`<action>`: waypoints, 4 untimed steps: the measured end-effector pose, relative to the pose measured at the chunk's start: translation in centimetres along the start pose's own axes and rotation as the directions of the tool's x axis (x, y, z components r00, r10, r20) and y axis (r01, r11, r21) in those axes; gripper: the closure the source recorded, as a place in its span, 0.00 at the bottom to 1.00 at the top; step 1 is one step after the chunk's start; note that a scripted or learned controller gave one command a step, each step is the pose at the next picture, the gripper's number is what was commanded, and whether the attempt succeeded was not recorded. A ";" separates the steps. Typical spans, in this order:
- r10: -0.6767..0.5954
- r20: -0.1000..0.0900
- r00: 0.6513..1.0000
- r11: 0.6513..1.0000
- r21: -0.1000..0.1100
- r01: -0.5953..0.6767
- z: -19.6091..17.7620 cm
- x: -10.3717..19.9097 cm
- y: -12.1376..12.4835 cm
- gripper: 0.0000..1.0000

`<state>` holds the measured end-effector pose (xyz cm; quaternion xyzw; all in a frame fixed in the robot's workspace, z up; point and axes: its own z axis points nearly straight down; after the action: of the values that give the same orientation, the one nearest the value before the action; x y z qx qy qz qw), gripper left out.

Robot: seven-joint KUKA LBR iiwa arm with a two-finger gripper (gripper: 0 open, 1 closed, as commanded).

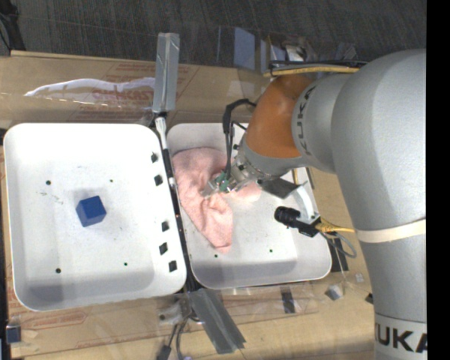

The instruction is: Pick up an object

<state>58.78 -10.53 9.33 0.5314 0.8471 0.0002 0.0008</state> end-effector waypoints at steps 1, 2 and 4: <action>0.000 0.000 1.000 1.000 0.000 0.000 0.0 0.0 0.0 0.00; -0.391 -0.001 0.920 0.920 0.002 0.391 -9.9 4.5 3.1 0.00; -0.393 0.000 0.919 0.919 0.003 0.393 -10.8 4.4 3.1 0.00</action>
<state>59.63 -5.16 20.13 0.3505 0.9366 -0.0015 0.0001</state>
